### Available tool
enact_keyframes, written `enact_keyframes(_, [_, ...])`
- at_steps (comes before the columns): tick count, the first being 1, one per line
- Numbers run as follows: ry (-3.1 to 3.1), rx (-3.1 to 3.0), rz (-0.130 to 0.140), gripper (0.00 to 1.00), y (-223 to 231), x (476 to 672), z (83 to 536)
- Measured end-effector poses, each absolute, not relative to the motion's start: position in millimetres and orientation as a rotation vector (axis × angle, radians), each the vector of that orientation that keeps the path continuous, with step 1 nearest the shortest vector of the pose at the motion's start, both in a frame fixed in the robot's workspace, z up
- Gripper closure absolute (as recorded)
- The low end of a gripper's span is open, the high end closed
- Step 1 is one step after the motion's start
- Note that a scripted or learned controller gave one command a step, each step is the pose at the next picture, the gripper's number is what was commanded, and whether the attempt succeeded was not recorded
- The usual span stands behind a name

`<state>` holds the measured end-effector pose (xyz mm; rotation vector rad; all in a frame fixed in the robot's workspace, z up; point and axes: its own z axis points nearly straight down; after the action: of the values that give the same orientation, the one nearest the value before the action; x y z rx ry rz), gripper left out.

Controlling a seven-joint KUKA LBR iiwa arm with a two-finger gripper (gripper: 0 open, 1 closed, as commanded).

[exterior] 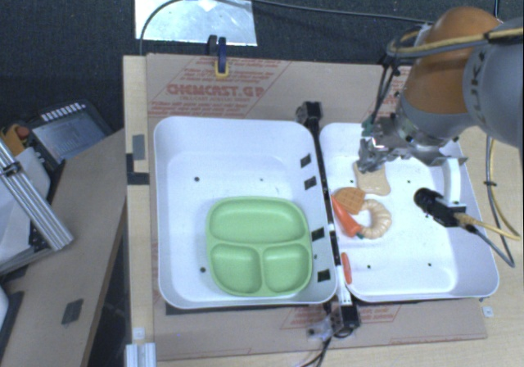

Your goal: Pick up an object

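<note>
Nearest the lens, a green divided plate (pixel 260 244) with three compartments lies in the left bin (pixel 168 193), toward its front right. In the right bin (pixel 479 271), a small red-orange sliver (pixel 346 267) rests by the near left rim. Further back, a pale curved piece (pixel 380 220) touches an orange wedge (pixel 349 199) and a red-orange stick (pixel 350 224). Just behind them a tan flat piece (pixel 377 183) lies partly hidden under the end effector (pixel 371 154), which hangs right over it; whether it is wide, narrow or gripping cannot be told. Red print on the brown sheet (pixel 270 79) covering the worktop reads "CHEMCAST", the letters after it unclear. Print near the front edge is too faint to read. A yellow clamp (pixel 221 62) sits on the sheet's far edge.
</note>
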<state>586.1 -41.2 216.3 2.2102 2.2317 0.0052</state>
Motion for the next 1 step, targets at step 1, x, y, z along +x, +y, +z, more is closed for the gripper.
enact_keyframes(1, [2.232, 2.21, 0.005, 1.0, 20.5, 595.6, 225.3])
